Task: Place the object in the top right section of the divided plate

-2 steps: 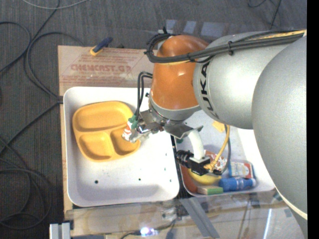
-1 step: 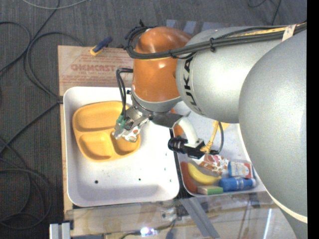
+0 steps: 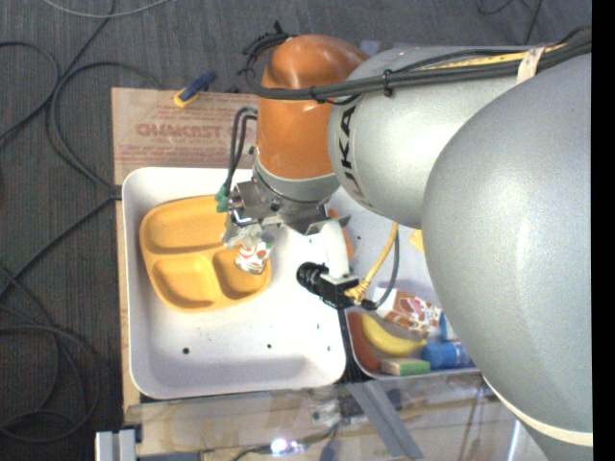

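Observation:
A yellow divided plate lies in the left white bin, with three compartments. My gripper hangs from the orange wrist band over the plate's right edge. It is shut on a small white and red object, which sits between the fingertips just above the small right-hand compartment. The wrist hides the plate's upper right rim.
The grey arm covers most of the right bin. At that bin's near end lie a banana, a blue item and a red and white packet. A black cable connector hangs beside the plate.

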Controlling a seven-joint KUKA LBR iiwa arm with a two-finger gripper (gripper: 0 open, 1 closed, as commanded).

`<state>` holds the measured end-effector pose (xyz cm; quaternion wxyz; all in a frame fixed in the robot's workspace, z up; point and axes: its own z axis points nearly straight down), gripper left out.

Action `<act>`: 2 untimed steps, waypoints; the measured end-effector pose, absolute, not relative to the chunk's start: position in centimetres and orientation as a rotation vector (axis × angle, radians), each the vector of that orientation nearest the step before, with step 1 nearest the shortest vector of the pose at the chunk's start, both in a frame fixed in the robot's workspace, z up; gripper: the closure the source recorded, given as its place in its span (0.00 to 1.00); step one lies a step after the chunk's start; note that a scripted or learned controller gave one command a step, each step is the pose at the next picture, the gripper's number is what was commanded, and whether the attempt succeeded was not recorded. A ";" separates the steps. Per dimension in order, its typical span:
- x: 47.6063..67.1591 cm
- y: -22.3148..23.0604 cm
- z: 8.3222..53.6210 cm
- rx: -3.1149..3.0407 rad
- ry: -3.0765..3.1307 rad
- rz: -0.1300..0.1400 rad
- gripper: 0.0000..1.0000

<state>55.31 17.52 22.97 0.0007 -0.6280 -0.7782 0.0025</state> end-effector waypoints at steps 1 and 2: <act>55.4 20.6 21.1 -1.560 -2.725 0.007 1.00; 54.3 14.3 21.2 -1.533 -2.742 0.006 1.00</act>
